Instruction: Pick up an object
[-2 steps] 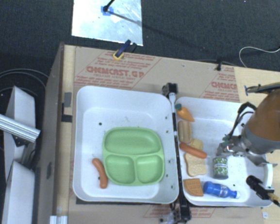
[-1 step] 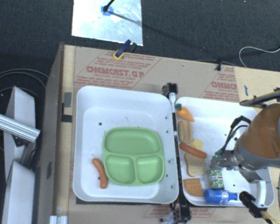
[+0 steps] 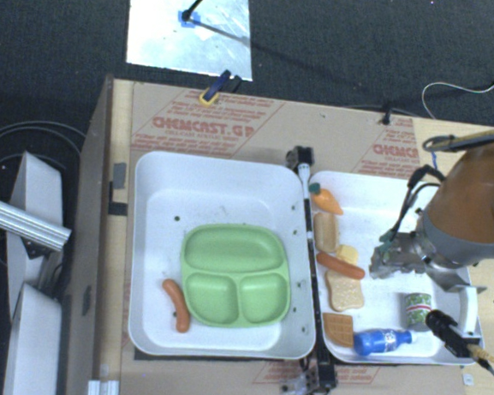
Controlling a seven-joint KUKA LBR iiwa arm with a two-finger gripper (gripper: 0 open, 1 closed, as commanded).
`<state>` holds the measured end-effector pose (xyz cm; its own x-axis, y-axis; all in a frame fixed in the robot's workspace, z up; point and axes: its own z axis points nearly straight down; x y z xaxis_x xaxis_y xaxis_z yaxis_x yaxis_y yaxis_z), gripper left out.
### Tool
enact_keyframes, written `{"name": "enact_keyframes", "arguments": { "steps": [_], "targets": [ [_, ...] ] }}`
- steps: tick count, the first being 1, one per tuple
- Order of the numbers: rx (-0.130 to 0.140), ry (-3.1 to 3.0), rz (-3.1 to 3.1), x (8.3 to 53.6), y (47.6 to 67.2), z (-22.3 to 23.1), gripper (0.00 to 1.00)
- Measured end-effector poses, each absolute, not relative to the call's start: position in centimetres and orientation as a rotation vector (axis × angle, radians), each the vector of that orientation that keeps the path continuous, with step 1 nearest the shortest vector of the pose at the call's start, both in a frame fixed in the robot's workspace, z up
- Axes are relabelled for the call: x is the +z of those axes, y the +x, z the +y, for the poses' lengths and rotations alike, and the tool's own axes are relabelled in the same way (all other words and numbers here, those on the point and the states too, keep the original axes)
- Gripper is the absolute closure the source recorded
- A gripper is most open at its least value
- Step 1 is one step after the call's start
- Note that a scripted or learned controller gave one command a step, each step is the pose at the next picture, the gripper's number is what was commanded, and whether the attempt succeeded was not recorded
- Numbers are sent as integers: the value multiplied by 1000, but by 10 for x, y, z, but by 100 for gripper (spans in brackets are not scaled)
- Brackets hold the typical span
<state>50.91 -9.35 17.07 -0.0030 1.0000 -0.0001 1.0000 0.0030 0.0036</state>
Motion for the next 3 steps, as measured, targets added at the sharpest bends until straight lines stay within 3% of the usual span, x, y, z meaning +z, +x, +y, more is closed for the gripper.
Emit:
{"name": "enact_keyframes", "arguments": {
  "steps": [1,2,3],
  "targets": [
    [-1,2221,2220,87,525,-182,0],
    [1,2220,2222,84,487,-198,0],
    [3,2216,2224,125,497,-141,0]
  ]
}}
